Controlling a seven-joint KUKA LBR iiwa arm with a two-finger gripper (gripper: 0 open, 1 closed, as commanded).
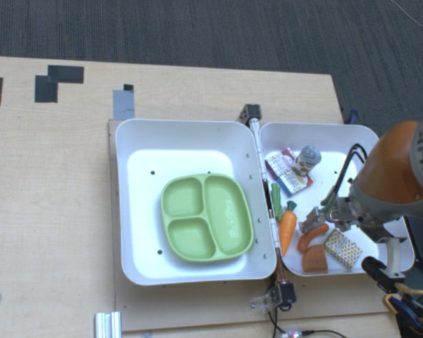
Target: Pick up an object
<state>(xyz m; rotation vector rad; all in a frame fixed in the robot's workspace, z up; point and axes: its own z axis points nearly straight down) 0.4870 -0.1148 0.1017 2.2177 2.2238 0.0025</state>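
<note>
At the near edge of the right bin [336, 141], around 6 o'clock, an orange-brown wedge [314, 260] is seen, with a patterned block [342, 248] just beside it toward 3 o'clock. A reddish sausage-shaped piece [311, 238] lies just beyond the wedge, and a carrot [287, 232] with a green top is laid along the bin's 9 o'clock wall, tip toward the near side. The gripper [320, 221] is placed low in this bin, right over the far end of the sausage piece and seemingly touching it. How wide the pincer stands cannot be told, and nothing is clearly seen held. The arm [397, 166], orange-banded, is brought in from 3 o'clock, covering that side of the bin. A thin green stick [275, 209] is seen by the 9 o'clock wall, just beyond the carrot. Farther back, toward 11 o'clock, a printed packet [287, 174] is laid flat, with a small grey-topped item [309, 156] just past it at 12 o'clock. The left bin [137, 210] is taken up by a green divided plate [206, 217], set slightly toward its 4 o'clock corner. Both bins are borne by a pale wooden bench [49, 203]. Dark patches [58, 83] are marked near the bench's far edge, at 10 o'clock of the left bin.
</note>
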